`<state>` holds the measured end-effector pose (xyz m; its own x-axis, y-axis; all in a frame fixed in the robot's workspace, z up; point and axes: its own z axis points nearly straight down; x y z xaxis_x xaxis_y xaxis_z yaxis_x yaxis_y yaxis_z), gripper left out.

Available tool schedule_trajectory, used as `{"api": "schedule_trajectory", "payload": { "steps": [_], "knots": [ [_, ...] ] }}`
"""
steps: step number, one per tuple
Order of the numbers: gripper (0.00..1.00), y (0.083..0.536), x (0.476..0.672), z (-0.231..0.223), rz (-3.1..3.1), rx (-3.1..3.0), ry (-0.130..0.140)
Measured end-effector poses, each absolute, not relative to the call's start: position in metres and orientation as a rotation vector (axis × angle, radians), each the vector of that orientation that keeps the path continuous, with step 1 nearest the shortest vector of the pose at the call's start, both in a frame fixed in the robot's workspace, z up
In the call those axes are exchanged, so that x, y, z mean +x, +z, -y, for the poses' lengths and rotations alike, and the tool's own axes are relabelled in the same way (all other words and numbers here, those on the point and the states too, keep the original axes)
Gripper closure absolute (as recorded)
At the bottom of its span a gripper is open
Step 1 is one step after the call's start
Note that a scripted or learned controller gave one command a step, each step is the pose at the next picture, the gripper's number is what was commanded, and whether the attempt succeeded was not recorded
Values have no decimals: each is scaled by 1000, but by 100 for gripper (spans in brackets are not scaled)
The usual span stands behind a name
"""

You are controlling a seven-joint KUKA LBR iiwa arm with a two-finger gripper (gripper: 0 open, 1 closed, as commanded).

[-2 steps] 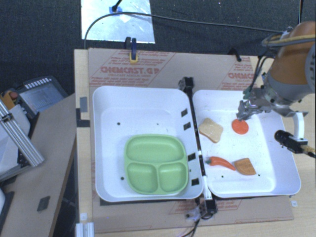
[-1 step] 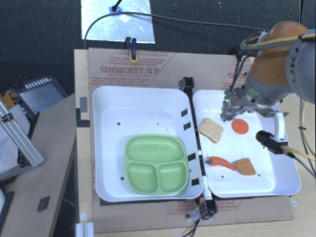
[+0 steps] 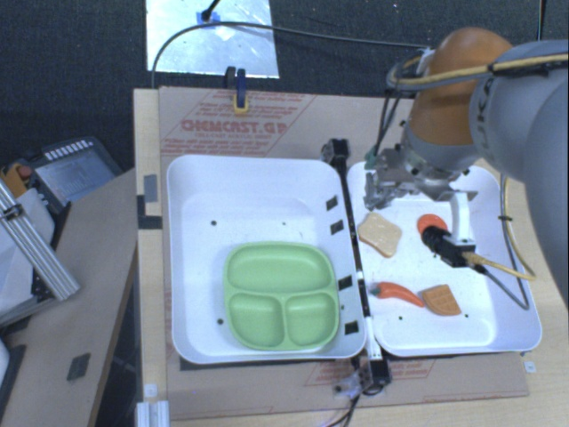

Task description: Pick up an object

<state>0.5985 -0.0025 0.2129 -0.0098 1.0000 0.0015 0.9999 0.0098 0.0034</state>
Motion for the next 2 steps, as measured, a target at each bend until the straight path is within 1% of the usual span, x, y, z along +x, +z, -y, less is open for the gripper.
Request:
{"api": "schedule_trajectory", "payload": {
  "steps": [1, 2],
  "knots": [
    [100, 212, 617, -48, -2231, 2209, 7],
    [100, 224, 621, -108, -2233, 2210, 7]
  ]
}}
